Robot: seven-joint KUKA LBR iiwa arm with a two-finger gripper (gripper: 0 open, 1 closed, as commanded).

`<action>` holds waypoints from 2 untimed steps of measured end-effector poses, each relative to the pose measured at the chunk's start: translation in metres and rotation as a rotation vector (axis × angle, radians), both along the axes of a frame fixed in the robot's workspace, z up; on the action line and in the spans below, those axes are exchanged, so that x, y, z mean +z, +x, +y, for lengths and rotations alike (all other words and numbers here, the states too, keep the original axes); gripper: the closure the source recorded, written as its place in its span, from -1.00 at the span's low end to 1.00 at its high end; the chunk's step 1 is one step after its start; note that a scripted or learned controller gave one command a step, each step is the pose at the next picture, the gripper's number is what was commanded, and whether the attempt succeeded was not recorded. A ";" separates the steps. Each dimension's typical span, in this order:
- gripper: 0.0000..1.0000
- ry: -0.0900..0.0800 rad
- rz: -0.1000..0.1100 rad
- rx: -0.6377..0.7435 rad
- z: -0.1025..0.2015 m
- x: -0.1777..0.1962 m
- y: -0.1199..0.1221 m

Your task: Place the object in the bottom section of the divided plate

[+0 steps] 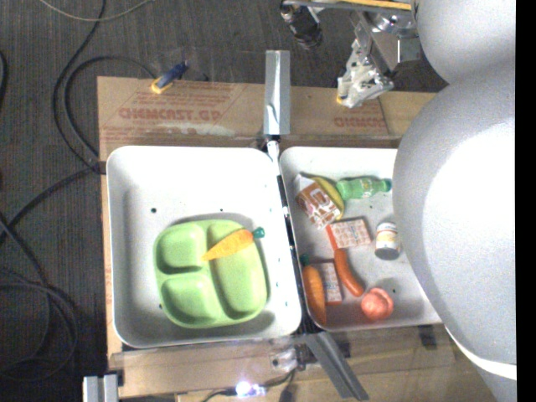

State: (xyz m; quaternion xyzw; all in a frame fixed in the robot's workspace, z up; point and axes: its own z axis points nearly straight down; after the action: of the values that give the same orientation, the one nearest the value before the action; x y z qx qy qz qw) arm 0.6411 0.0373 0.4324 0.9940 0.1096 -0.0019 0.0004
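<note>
Item 1. Pale green divided plastic plate (213, 275), three sections, lying in the left shallow white bin (134, 191). You have two smaller sections on its left side, one above the other, and one long section on its right.

Item 2. Orange toy carrot with a green tip (232, 243), the likely task object. It lies across the plate's upper edge, its pointed end over the ridge near the upper left section, its green end out over the rim towards the bin's right wall. It is not in the bottom section.

Item 3. Right shallow white bin (293, 224), holding assorted toy food: a green bottle (362, 187), a yellow banana (328, 189), a red sausage (349, 276), a second orange carrot (314, 291), a red round fruit (377, 304), a small jar (386, 239) and printed packets (350, 234).

Item 4. Grey arm (469, 224), bulking large over the right bin. The gripper (363, 86) hangs beyond the bins' far edge, well apart from the plate.

Step in hand, as you may judge it: placement not yet done; the carrot wants picking up again or nudging. Your next move calls for bringing the gripper over the left bin, taking the carrot across its body, and setting it down in the section nearest the bin's lower edge.
</note>
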 end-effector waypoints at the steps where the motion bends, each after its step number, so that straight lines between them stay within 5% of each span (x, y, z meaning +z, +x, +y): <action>1: 1.00 -0.002 0.003 0.007 -0.001 0.008 0.000; 2: 1.00 -0.003 0.002 -0.020 -0.079 0.000 -0.020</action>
State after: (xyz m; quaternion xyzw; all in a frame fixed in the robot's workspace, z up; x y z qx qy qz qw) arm 0.6213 -0.0416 0.4327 0.9950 0.0997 -0.0030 0.0016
